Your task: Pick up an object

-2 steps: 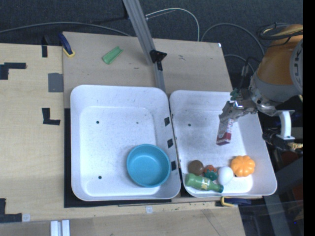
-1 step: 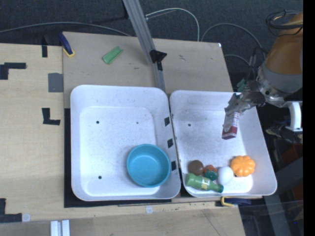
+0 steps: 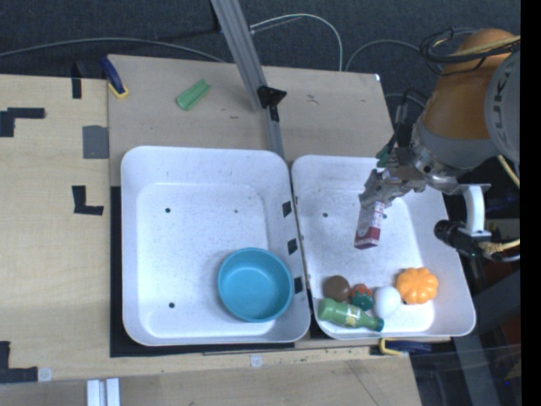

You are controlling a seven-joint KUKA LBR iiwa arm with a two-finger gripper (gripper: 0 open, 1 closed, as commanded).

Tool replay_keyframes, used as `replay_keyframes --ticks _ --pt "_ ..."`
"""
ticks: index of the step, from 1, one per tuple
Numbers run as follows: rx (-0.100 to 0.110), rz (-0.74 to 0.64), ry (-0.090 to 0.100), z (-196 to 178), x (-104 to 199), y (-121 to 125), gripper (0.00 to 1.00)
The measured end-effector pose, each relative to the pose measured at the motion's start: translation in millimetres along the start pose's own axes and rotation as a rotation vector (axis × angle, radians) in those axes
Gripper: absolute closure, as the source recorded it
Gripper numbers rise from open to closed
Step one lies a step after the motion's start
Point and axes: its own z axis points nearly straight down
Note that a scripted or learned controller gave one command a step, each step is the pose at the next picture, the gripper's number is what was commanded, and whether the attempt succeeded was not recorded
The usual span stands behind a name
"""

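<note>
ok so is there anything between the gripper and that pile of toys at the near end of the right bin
Nothing visible blocks it. The gripper hangs over the right bin with a reddish packet just below it; bare bin floor separates that from the orange pumpkin, green bottle, white ball and brown ball.

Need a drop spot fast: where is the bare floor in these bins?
Left bin: bare everywhere except the blue bowl at its near right. Right bin: bare at its far left side; crowded along the near edge around the green bottle and orange pumpkin.
</note>
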Motion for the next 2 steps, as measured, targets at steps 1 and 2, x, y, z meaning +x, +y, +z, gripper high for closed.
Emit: replay_keyframes --ticks 1,2 --pt "-0.001 -0.003 0.001 -6.1 58.2 -2.0 1.0" --pt "-0.001 -0.002 0.0 -3.9 114.0 4.4 1.0"
